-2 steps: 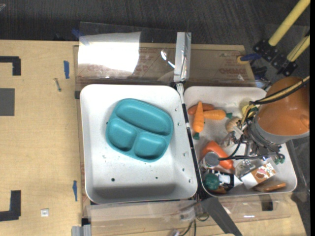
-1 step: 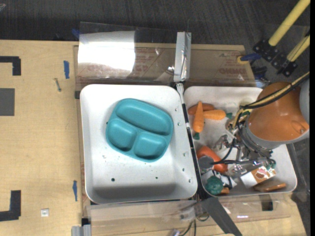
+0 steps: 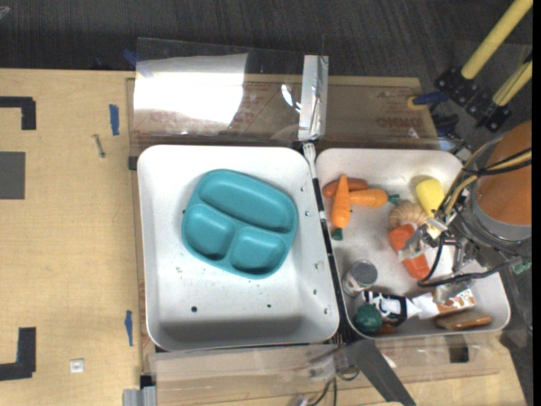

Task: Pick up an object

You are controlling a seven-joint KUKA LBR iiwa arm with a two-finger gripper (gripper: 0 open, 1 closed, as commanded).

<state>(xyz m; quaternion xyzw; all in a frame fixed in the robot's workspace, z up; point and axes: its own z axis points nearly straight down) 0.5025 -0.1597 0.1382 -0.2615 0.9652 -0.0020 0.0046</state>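
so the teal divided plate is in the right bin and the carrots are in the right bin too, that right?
Not quite. The camera view shows the teal plate in the left bin, on its own. The carrots are indeed in the right bin, near its upper left corner, among other small items.

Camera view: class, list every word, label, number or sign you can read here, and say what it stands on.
No text can be read.
Cardboard behind the right bin: faint print, too blurred to read.
Small packet at that bin's front right: a printed label, too small to read.
Teal tray in the left bin: no markings visible.
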